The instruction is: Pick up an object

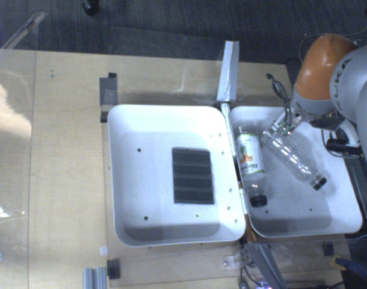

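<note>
**Two bottles in the right bin, arm parked at the upper corner**

The right bin (346,218) holds the candidates for a pick. A small bottle (250,161) with a white, green and orange label lies on its side against the bin's left wall, its long axis running from twelve to six o'clock, with its dark cap (257,201) at the six o'clock end. Beside it lies a clear plastic bottle (292,156), tilted so that its long axis runs from about ten o'clock to four o'clock, the dark-capped neck pointing toward four. The two bottles come close together at their upper ends and spread apart lower down.

The left bin (129,179) carries only a dark ribbed rectangular pad (192,175) near its middle, which looks like a poor thing to grasp.

The arm (346,71) sits at the bin's two o'clock corner, its orange band plain to see. The gripper (287,124) appears to hang just over the upper end of the clear bottle, but it is small and partly lost against the transparent plastic; how wide it stands and whether it has anything cannot be told from here.

Judging by the layout, the clear bottle is nearest, lying from the gripper toward four or five o'clock. A grasp would probably go best across its long axis, at the body's midpoint. The labelled bottle lies toward seven o'clock, tight against the wall, leaving less room on that side.
</note>
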You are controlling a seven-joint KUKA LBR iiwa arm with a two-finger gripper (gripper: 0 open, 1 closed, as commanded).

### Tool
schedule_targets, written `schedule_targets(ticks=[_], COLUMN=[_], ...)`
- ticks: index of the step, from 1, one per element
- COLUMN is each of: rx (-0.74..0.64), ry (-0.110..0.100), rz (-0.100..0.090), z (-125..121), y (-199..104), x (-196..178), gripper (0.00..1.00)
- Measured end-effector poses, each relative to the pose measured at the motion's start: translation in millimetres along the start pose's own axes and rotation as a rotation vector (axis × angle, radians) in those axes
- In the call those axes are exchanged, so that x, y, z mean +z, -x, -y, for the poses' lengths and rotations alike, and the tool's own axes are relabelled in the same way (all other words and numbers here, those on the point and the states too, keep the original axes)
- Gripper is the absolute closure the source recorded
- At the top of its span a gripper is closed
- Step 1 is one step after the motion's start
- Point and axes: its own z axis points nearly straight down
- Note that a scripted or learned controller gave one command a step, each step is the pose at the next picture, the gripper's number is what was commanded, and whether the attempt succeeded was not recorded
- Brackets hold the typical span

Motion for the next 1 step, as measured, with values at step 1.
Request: schedule_targets(ticks=[1], rx=[-0.067], ry=[0.008], rz=[0.02], z=[-0.6], y=[-7.9], x=[-7.5], gripper=[0.0])
